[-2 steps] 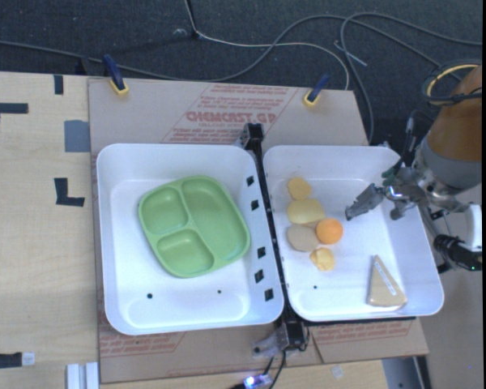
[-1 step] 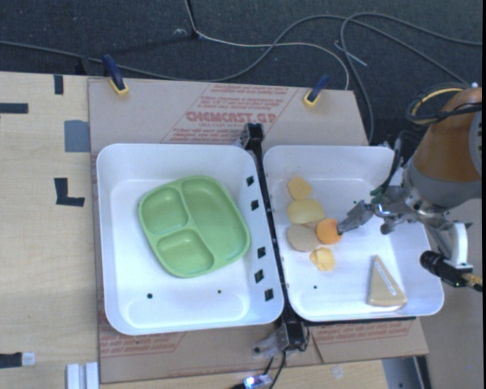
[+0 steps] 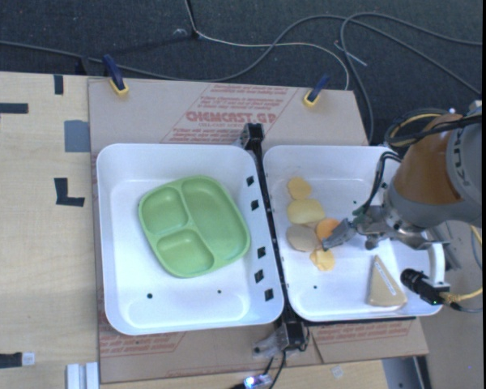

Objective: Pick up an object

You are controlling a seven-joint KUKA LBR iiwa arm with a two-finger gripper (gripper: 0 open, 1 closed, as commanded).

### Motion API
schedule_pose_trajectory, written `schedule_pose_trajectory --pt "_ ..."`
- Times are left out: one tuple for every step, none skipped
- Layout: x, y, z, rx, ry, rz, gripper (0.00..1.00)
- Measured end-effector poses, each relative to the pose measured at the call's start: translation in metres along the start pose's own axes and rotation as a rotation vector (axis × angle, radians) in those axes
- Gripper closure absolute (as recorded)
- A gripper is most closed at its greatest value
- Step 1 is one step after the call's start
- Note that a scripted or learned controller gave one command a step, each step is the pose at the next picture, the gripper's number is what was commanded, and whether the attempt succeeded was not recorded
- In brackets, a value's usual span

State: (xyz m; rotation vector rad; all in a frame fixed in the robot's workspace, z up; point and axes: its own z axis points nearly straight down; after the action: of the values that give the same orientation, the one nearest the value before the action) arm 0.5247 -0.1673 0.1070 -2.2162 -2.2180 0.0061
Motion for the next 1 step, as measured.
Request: schedule_pose_trajectory --pt "0.0003 0.0018 0.0209 -0.01 -0.003 0.0 0.0"
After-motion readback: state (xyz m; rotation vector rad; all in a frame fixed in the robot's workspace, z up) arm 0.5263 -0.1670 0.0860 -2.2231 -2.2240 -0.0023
